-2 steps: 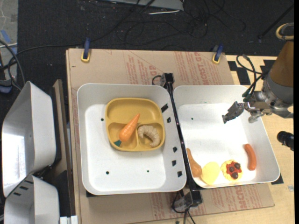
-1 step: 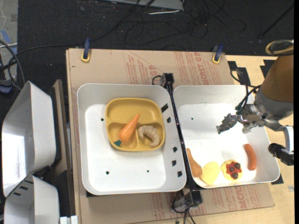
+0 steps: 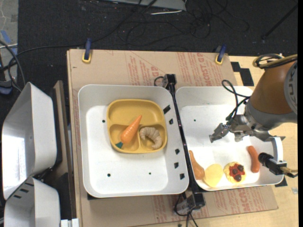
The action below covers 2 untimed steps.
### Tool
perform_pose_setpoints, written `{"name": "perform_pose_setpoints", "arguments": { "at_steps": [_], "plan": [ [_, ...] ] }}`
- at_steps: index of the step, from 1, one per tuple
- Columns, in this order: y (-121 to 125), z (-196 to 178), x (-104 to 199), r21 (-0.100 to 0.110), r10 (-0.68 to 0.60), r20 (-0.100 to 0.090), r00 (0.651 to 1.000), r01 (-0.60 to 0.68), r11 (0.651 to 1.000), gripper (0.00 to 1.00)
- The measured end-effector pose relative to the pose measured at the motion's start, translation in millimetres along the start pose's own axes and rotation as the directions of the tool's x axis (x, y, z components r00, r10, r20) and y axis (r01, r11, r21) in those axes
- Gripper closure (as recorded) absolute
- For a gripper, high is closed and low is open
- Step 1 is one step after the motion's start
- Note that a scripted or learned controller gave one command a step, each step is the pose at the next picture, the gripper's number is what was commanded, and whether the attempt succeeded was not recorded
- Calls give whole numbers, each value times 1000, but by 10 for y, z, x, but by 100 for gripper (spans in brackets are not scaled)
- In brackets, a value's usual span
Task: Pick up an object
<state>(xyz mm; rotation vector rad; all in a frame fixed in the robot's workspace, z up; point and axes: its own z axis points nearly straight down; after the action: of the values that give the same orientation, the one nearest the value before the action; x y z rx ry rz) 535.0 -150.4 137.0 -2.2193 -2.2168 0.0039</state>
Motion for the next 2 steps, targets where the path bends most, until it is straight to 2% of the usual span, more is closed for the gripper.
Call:
{"name": "perform_pose_setpoints", "arguments": {
  "at_steps": [1, 2],
  "plan": [
    [-7, 478, 7, 0, 1, 0, 1000, -1, 1000, 0],
    [3, 350, 5, -5, 2, 1, 1000, -2, 1000, 100]
  ]
}}
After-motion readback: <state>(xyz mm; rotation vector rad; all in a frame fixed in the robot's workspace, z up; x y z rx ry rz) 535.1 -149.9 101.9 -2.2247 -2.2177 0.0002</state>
